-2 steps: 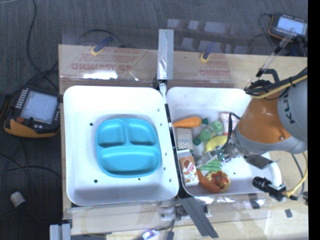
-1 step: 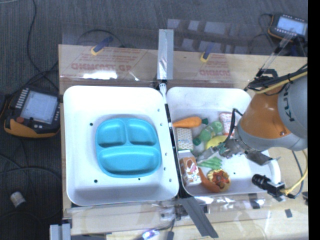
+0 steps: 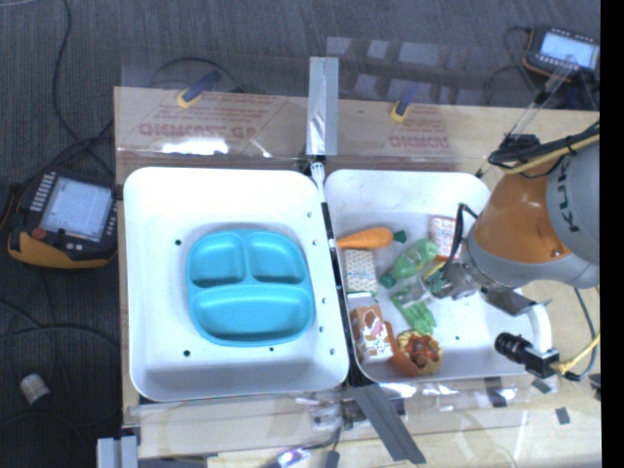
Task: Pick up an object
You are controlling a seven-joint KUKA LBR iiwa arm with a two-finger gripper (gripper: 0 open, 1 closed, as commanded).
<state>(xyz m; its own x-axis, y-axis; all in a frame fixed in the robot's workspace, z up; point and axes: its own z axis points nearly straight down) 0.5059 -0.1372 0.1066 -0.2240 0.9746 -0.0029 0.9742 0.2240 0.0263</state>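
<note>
The right bin holds several items: an orange carrot, a green bottle, a pale packet, a red-brown snack pack, a red-and-yellow item, a small green piece and a white-and-red packet. My gripper is low inside this bin, just right of the green bottle and above the small green piece. The arm's orange band and grey body cover the bin's right side.
The left bin holds a blue divided tray. A metal divider post stands at the back between the bins. A black fitting juts out near the right bin's front right corner.
</note>
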